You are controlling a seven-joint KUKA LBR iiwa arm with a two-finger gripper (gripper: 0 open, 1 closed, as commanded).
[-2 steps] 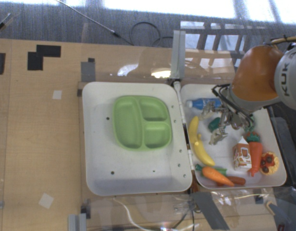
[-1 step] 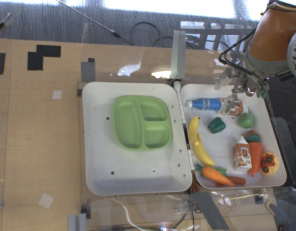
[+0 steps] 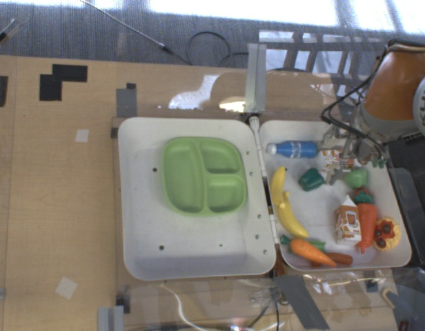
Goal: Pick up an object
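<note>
Here we see the grey arm with its orange band [image 3: 399,81] reaching in from the right over the right-hand shallow white bin [image 3: 399,257]; its two-finger gripper [image 3: 339,163] hangs low near the bin's upper middle; we cannot tell its state. Just beside it lie a dark green toy pepper [image 3: 311,179] and a light green round toy [image 3: 357,178]; a blue plastic bottle [image 3: 294,149] lies to its left. Lower we note a yellow banana [image 3: 285,205], a small milk carton [image 3: 347,224] and two orange carrots [image 3: 311,251]. The left bin [image 3: 136,254] bears a green divided plate [image 3: 202,174].
</note>
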